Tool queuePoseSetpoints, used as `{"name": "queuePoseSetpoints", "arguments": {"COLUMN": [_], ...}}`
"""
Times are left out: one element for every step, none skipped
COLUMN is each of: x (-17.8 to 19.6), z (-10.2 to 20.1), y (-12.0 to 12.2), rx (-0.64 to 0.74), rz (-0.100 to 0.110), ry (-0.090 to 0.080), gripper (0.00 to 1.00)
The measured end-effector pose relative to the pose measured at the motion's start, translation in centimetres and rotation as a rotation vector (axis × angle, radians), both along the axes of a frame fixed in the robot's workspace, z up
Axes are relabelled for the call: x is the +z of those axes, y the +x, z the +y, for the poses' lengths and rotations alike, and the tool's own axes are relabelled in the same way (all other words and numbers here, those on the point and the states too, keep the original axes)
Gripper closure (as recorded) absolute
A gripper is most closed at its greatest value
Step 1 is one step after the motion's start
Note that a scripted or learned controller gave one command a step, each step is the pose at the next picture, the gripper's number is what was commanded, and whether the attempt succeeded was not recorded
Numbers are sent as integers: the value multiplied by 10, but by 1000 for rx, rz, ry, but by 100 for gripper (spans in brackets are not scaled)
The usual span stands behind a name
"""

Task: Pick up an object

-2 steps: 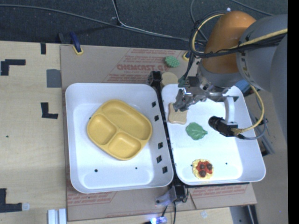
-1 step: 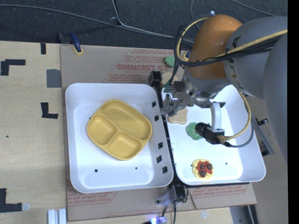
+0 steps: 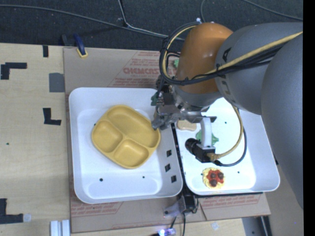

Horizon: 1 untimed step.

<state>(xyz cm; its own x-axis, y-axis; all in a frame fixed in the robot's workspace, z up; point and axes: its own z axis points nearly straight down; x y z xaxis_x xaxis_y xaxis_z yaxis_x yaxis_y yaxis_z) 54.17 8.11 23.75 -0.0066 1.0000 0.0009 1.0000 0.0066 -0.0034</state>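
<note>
A yellow divided plate (image 3: pixel 125 136) lies tilted in the left bin (image 3: pixel 83 181). My gripper (image 3: pixel 161 118) hangs low over the wall between the two bins, right at the plate's right rim. Whether it touches the plate I cannot tell. Just right of the gripper, a small tan object (image 3: pixel 187 126) lies in the right bin (image 3: pixel 261 171), partly hidden under the wrist. A small round yellow object with red pieces on top (image 3: pixel 213 177) sits near that bin's front edge.
The arm's large orange and grey body (image 3: pixel 211 58) covers the back of the right bin. Both bins rest on a cardboard sheet (image 3: pixel 113 68) on the wooden bench. Cables run across the dark area behind.
</note>
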Motion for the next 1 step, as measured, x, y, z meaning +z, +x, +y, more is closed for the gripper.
{"name": "queuePoseSetpoints", "arguments": {"x": [0], "z": [-3], "y": [1], "rx": [-4], "rz": [-1], "ry": [-1], "gripper": [0]}}
